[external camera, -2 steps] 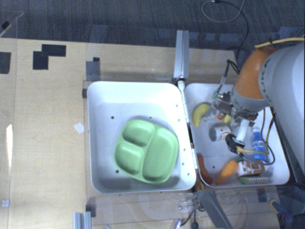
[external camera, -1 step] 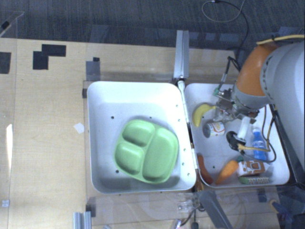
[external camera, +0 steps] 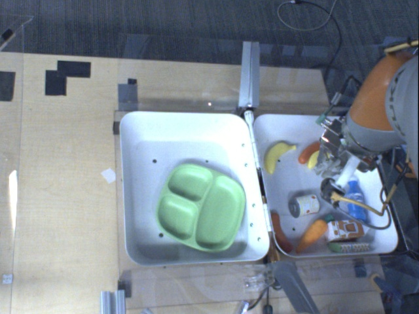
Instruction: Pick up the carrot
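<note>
The carrot (external camera: 313,233) is orange and tapered, and lies near the front of the right bin (external camera: 288,182) with its tip pointing to the front left. A red chili (external camera: 279,231) is on its left and a small printed box (external camera: 345,230) on its right. My gripper (external camera: 329,169) hangs over the middle right of this bin, behind the carrot and apart from it. It is close to a small red-orange item (external camera: 307,153) and above a silver can (external camera: 304,205).
A yellow banana (external camera: 277,154) lies at the back left of the right bin, and a blue bottle (external camera: 354,195) lies under the wrist. The left bin (external camera: 141,149) holds a green divided plate (external camera: 201,205). A metal divider (external camera: 248,77) stands between the bins at the back.
</note>
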You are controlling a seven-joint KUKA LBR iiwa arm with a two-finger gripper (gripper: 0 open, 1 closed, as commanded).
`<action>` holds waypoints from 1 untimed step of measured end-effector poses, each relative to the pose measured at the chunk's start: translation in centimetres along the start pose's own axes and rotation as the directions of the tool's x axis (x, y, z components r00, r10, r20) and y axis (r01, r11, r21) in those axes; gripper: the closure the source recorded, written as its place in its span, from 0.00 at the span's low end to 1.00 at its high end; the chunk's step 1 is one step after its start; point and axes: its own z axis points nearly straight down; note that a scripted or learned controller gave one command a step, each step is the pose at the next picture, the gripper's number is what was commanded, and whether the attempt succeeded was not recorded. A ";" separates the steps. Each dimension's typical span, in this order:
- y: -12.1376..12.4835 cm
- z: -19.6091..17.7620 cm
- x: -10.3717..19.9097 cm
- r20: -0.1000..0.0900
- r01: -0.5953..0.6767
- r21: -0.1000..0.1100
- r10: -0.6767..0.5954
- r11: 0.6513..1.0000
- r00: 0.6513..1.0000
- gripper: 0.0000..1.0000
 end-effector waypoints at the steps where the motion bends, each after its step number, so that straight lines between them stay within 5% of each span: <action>1: 0.0 0.0 0.0 0.000 0.000 0.000 0.000 1.000 1.000 0.00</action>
